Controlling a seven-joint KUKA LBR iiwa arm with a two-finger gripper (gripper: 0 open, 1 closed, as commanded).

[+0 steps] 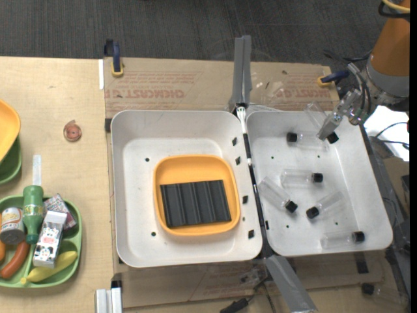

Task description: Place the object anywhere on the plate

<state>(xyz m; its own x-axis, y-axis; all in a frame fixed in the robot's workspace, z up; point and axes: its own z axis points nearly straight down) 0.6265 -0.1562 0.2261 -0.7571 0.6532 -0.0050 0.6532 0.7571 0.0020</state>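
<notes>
The gripper [339, 117] hangs over the right bin's [378, 194] far corner with a clear vial [326, 130] pinched between its fingers, evidently lifted for transfer to the orange plate [195, 168] in the left bin [130, 194], while several vials [301, 178] lie loose below.

Orange band on arm [395, 41], grey collar beneath, metallic gripper [344, 113] with thin cables
</notes>
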